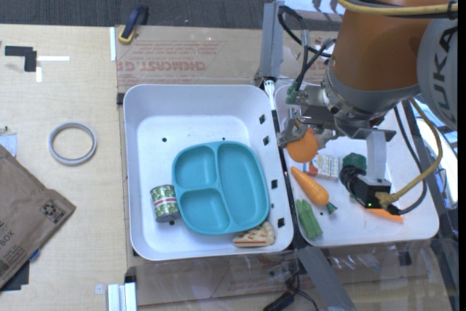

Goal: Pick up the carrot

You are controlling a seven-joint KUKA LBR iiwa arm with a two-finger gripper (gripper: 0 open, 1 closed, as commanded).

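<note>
Two bins sat side by side on the desk, and the arm [386, 33] hung over the right bin [415, 226], its bulk covering that bin's far half. The claw [297, 129] was low by the bin's left wall, just above an orange ball [302, 147]. Whether it was wide or narrow I could not tell, since the wrist shaded it, and nothing could be seen held in it.

The carrot [310, 186] lay on the bin floor just nearward of the ball, close to the left wall. It was slanted, with its green stub pointing toward the near right corner. A green pod [309, 219] lay near its stub end and a white packet [328, 166] close to its far side.

Judging from this, a good pick meant shifting a little toward the near edge, off the ball. The claw would then turn to close across the carrot's width at its thick middle and come down squarely. The ball was the likely wrong catch, and the wall left little room on that side.

For writing, the arm's casing showed "KU" at the right edge. The cardboard [175, 58] beyond the left bin [138, 178] bore red print, upside down, reading roughly "CHEMCAT". The brown bag [22, 218] at the desk's left edge showed "BOX". The labels on the packet and on the can [164, 202] were too small to read.
</note>
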